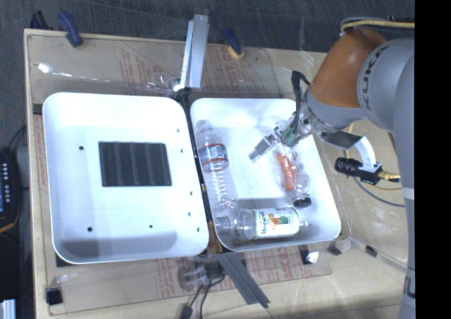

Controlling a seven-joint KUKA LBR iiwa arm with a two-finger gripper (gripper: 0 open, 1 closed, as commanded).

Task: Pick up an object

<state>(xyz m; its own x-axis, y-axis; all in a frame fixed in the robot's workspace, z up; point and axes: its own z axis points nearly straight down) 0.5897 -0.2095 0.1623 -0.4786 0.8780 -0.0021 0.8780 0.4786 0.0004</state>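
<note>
**Inspector:** Over the right white bin [320, 222], the two-finger gripper [276, 140] hangs spread, grasping nothing.

**Clerk:** Target?

**Inspector:** Small clear bottle with orange contents [290, 172], just below it near the right wall. Descend squarely (my judgement). Two clear plastic bottles, one against the left wall [215, 166], one labelled along the bottom wall [264, 223], crowd close.

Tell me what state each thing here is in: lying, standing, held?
Clear water bottle: lying on its side, left part of right bin.
Juice bottle: lying along that bin's near wall.
Orange-filled bottle: lying just below the gripper.
Left bin: holds a dark ribbed panel, flat.
</note>
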